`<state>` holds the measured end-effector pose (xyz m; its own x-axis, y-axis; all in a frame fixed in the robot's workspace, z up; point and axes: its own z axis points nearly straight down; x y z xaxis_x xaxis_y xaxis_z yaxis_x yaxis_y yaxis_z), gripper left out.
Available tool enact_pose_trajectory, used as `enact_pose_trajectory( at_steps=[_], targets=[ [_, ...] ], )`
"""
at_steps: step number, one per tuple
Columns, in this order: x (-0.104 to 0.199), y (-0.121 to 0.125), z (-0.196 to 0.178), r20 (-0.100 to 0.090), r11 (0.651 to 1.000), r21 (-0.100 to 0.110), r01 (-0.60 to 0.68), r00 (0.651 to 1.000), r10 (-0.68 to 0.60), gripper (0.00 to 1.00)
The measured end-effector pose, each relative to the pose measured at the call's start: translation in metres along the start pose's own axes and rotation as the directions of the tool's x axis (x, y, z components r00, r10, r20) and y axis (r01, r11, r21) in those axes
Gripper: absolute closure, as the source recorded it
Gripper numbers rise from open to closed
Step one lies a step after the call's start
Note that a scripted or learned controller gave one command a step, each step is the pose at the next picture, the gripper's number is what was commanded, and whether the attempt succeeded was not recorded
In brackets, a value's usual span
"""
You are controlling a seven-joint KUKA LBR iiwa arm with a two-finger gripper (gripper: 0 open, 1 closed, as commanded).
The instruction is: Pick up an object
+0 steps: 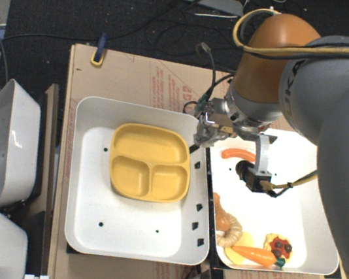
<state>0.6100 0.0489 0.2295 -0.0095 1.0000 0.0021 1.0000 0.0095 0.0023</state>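
My gripper (199, 140) hangs over the wall between the two bins, right at the upper right rim of a yellow divided plate (151, 163) that lies in the left bin (81, 219). Just to the gripper's right, a small orange sausage-shaped piece (237, 154) lies in the right bin (319, 226). Nothing shows between the gripper and the plate.
At the front of the right bin lie a carrot (253, 254), a pale curled pastry-like piece (229, 227), a yellow piece (245, 240) and a red and yellow toy (278, 245). The grey arm covers the right bin's far right part. White tubs (2, 140) stand left of the bench.
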Motion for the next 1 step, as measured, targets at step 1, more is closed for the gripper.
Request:
enact_pose_trajectory(
  at_steps=[1],
  targets=[
    [0.0496, -0.0098, -0.0107, 0.001, 1.0, 0.001, -0.001, 1.0, 0.001, 1.0]
  ],
)
